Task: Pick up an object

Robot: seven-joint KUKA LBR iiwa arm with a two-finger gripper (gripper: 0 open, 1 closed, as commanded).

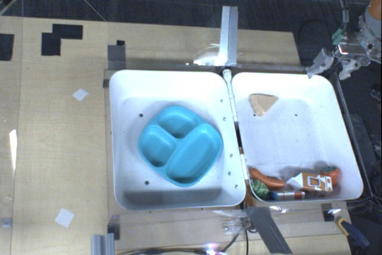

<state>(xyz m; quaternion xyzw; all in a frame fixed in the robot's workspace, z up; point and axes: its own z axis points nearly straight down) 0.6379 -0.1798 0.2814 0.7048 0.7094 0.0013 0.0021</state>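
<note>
While the arm hangs off at the far right, above and outside the bins, nothing is in its grasp. The two-finger gripper sits just past the upper right corner of the right-hand shallow white bin; its prongs look splayed apart with nothing between them, though they are small from where I stand.

Risks, as I judge them. Most of the pickable items are jammed into the near edge of the right bin, touching one another and the wall. A descent there could catch the bin rim, or close on two things at once and lift neither. The large blue three-compartment plastic dish, alone in the left-hand shallow white bin, looks too broad and smooth-sided for a two-finger pinch; fingers would likely slide off its rounded edge. The tan wedge lies flat, so fingers might scrape past it.

Count, big to small:
- White bins: two, side by side.
- Blue dish: one.
- Tan triangular flat wedge, upper part of right bin: one, well apart from the rest.
- Orange sausage-shaped toy: one.
- Brown-and-white carton-like packet: one.
- Small green rounded piece: one, partly hidden.
- Small red-orange piece at the cluster's right end: one; kind unclear.
</note>
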